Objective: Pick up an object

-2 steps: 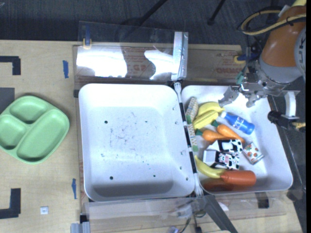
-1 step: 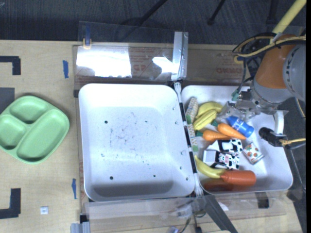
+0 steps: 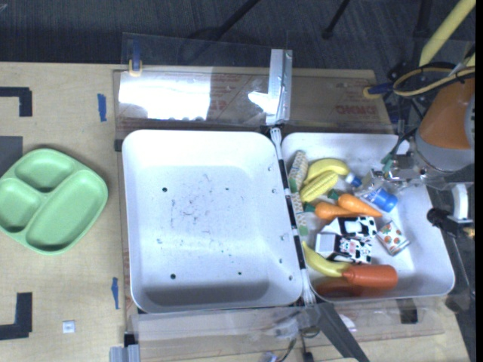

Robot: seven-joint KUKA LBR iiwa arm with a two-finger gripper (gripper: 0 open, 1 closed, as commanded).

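Gripper low over the right bin, just beside a blue bottle and carrot in the toy pile; its grip cannot be made out; left bin alongside.

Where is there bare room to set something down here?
The left bin has a bare floor. Bench is free around the green plate. The right bin is crowded: bananas, carrot, sausage.
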